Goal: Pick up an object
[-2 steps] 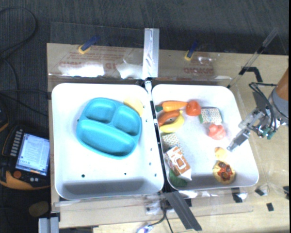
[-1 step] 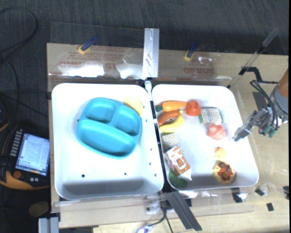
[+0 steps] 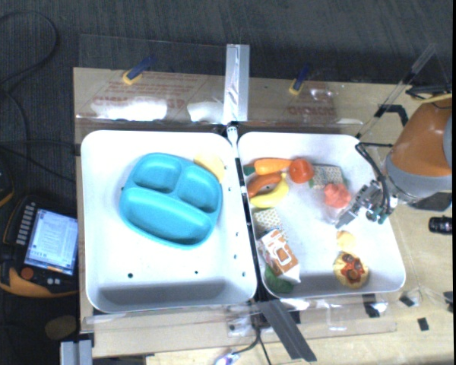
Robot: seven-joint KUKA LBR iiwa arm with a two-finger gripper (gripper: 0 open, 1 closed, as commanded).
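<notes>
Tool (image 3: 362,206) over right bin (image 3: 380,276), pink toy (image 3: 336,195) just beside it

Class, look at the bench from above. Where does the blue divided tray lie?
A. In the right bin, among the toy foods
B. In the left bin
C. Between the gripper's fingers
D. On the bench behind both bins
B: the blue divided tray rests on the floor of the left bin, while the gripper is over the right bin with the toy foods.
</notes>
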